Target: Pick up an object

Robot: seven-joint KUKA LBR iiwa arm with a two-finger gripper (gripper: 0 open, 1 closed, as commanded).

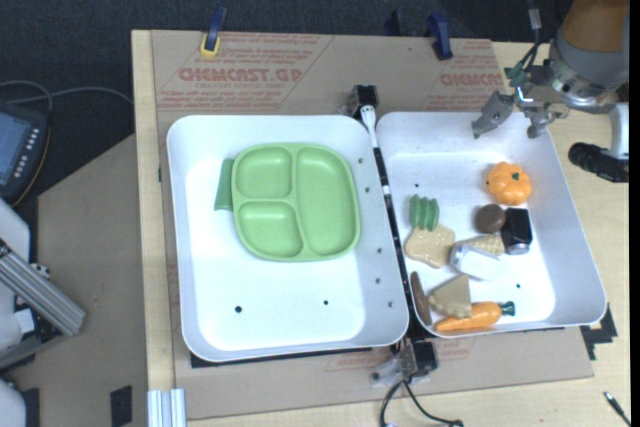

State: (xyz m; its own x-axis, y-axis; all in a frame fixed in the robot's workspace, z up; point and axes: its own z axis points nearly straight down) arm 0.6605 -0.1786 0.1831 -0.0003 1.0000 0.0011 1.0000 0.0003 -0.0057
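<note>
Gripper (512, 115) spread and empty over the right bin's (572, 215) far edge.
Nearest below it sits the toy pumpkin (508, 182), standing apart; I'd drop straight onto that, leaving the crowded brown ball (489, 218), black block (516, 229) and carrot (468, 318) further off.

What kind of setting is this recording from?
Probably a robotics lab bench: two white bins on a clamped board, toy food such as an orange pumpkin, and the arm's gripper above.
</note>
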